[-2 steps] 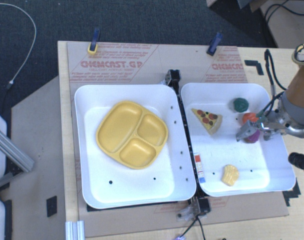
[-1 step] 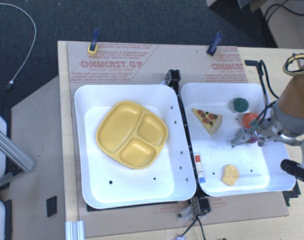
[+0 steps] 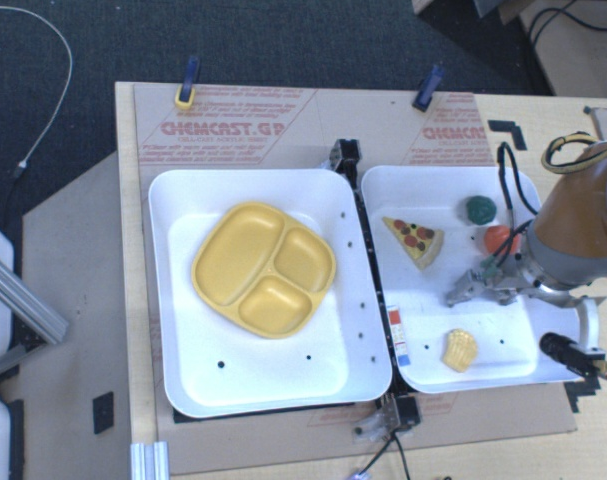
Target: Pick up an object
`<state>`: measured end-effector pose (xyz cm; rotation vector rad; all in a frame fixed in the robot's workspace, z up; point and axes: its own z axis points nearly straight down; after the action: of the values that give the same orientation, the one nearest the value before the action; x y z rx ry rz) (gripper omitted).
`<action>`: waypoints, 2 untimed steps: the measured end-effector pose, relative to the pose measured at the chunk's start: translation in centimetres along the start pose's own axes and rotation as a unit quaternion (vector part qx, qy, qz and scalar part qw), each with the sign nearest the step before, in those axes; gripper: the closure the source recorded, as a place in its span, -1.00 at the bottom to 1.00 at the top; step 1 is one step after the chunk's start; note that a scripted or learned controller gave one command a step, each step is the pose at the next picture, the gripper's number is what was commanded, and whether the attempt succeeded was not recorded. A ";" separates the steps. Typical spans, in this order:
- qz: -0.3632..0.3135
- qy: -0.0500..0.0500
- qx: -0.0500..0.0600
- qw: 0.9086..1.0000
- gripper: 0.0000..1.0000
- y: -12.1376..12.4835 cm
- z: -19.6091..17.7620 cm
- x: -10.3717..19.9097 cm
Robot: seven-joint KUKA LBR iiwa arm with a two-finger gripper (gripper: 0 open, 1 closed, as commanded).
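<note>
Tabletop (image 3: 283,118): brown sheet printed with red lettering, held at its far edge by a yellow-and-blue clamp (image 3: 187,84) and a blue clamp (image 3: 428,87). Dark carpet (image 3: 233,18) beyond it; a thin white cable (image 3: 53,28) loops across the carpet on the far left.

Two white bins side by side, a black divider between them. Left bin (image 3: 183,368) carries a yellow three-compartment plate (image 3: 264,268).

Landmark: pizza slice toy (image 3: 415,240), in the right bin (image 3: 423,183) near the divider. Its long axis runs slantwise, tip toward the divider and far edge, crust toward the arm and near edge.

Green ball (image 3: 480,209): beyond the slice, toward the arm. Red-orange object (image 3: 496,237): level with the slice on the arm side, partly hidden by cables. Yellow corn-like toy (image 3: 460,350): nearer the camera than the slice, well apart from it. Small red-and-blue label (image 3: 395,333): on the bin rim by the divider.

Pincer (image 3: 461,290): low in the right bin, between slice and corn toy, pointing toward the divider. Fingers look close together; nothing visible between them. Whether clenched or released: cannot tell.
</note>
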<state>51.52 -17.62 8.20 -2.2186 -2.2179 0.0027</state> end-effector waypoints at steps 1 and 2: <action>0.000 -0.001 -0.003 1.000 1.00 0.1 -1.3 0.0; 0.000 -0.002 -0.004 1.000 1.00 0.1 -5.5 -0.1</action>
<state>51.66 -17.69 13.72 -2.2242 -2.2251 -0.0025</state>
